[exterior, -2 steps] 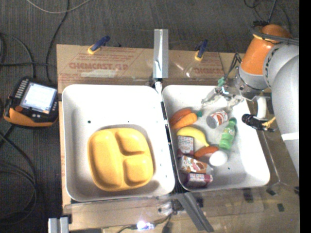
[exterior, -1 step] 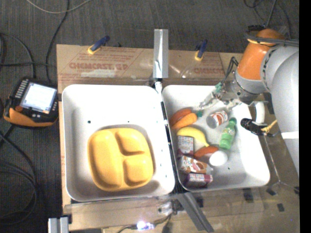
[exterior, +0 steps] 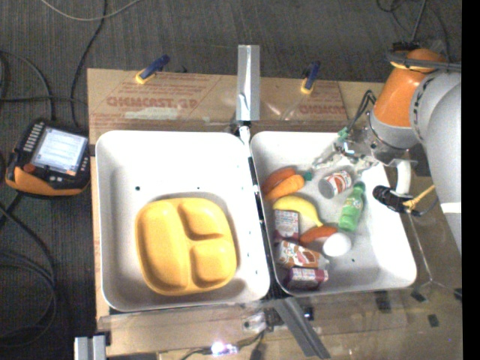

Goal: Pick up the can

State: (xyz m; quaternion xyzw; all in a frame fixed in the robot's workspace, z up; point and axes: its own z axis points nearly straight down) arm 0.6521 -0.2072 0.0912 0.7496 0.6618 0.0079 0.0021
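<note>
The can [exterior: 335,183], silver with a red label, lies on its side in the upper middle of the right bin [exterior: 390,265]. My gripper [exterior: 342,154] hangs just above and behind it, close to the can's top end, reaching in from the right under the orange wrist band [exterior: 396,100]. Nothing shows held in the gripper. A green bottle [exterior: 351,207] lies right beside the can on its right.
The right bin also holds an orange carrot-like piece [exterior: 282,180], a yellow fruit [exterior: 295,207], a white egg [exterior: 337,244], a red piece [exterior: 318,233] and several small packets [exterior: 298,255]. In the left bin [exterior: 112,156] sits a yellow divided tray [exterior: 187,244]. A teach pendant [exterior: 51,158] lies at far left.
</note>
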